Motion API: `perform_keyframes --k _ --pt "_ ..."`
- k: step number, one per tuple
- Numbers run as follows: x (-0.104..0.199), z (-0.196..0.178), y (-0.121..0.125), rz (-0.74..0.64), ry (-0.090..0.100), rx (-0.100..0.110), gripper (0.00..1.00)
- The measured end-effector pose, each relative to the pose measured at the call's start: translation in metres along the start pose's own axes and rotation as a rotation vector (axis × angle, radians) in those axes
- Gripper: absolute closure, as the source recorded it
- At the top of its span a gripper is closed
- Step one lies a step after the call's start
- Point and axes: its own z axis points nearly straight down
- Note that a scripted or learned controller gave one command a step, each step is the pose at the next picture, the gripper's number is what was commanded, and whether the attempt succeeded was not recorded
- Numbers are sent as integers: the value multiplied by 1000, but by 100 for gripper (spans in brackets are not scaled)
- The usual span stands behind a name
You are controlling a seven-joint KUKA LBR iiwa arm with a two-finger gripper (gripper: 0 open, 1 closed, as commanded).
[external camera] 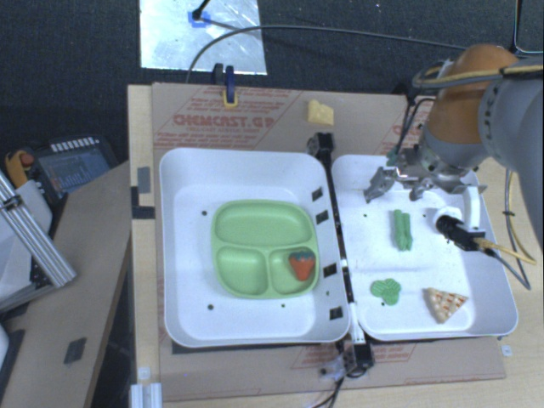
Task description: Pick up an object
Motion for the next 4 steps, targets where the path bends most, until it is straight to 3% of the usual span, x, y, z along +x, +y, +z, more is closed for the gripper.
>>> perform_keyframes --k 1,2,4 --pt "1 42 -3 0 0 -1 0" --pt "0 28 -1 -1 -1 -7 100" --pt "-10 -61 0 -2 -1 -8 100"
